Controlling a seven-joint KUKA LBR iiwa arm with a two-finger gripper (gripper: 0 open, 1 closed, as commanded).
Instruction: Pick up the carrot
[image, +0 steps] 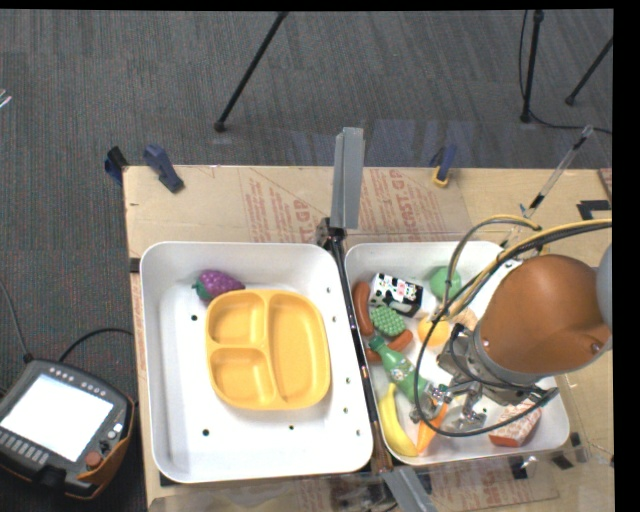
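Your arm (545, 315) reaches in from the right and hangs low over the right bin (556, 436), its orange band covering much of that bin's right half. The gripper (452, 400) sits among the wrist hardware and looped cables near the bin's front, and you cannot tell from this angle how wide it stands or whether anything is caught in it. The carrot (428, 432) lies at the front of the right bin, a thin orange piece just beside the banana (394, 425), with its upper end running under the gripper's metal parts; contact between them cannot be made out. Behind it in the same bin you see a green bottle (393, 364), a round green waffle-patterned toy (386, 319), a black-and-white spotted carton (396, 291) and a green ball-like item (444, 282) toward the back. An orange-and-white wedge (516, 427) lies at the front right corner. In the left bin (170, 400), a yellow divided plate (268, 348) rests near the middle, with a purple grape bunch (217, 283) touching its back left edge.
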